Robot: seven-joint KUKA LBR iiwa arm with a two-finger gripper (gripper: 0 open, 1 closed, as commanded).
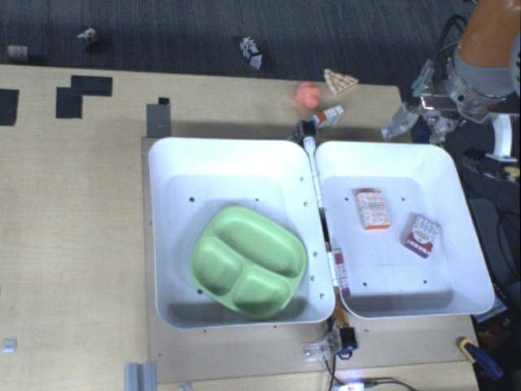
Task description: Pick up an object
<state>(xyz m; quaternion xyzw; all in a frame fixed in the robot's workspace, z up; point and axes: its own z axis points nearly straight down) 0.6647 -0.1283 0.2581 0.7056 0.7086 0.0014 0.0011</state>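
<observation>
The right bin (456, 218) holds two small packets: an orange and white one (372, 209) near the middle and a maroon and white one (421, 235) to its right. A green divided plate (248, 259) lies tilted in the left bin (175, 218). My gripper (418, 125) hangs above the far edge of the right bin, up and to the right of both packets. Its fingers (398, 125) stand apart with nothing between them.
On the bench beyond the bins lie a pink ball (308, 94), a tan wedge-shaped piece (340, 81) and a small red and white tube (328, 117). Cables and a connector (342, 340) sit at the bins' near edge.
</observation>
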